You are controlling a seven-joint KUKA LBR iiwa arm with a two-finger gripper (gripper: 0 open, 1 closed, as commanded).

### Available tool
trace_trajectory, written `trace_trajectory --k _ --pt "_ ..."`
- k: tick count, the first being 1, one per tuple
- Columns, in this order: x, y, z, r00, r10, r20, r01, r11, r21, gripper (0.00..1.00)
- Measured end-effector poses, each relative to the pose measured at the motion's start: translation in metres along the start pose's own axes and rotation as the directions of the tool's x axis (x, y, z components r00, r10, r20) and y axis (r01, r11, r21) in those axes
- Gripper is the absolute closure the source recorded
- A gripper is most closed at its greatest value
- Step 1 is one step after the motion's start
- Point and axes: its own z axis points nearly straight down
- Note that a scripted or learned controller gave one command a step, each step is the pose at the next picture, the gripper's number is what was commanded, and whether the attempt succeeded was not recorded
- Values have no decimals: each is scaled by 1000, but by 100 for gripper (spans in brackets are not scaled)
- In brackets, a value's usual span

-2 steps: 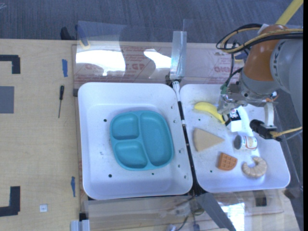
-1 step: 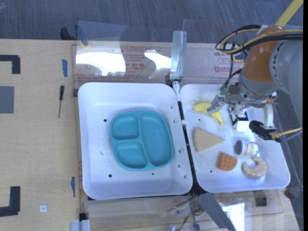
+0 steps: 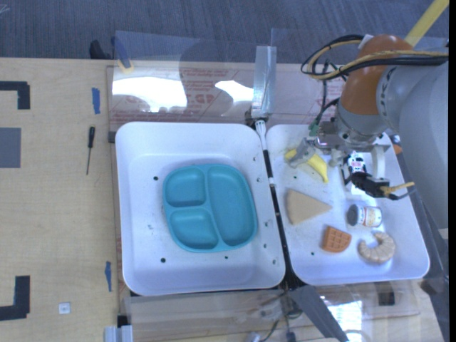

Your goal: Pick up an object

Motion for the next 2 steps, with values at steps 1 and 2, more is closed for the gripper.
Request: trace_trajectory --k 1,2 --pt "0 -3 -9 1000 -3 2 3 1000 13 100" --pt "83 2 -106 1000 2 6 -2 1000 -18 100"
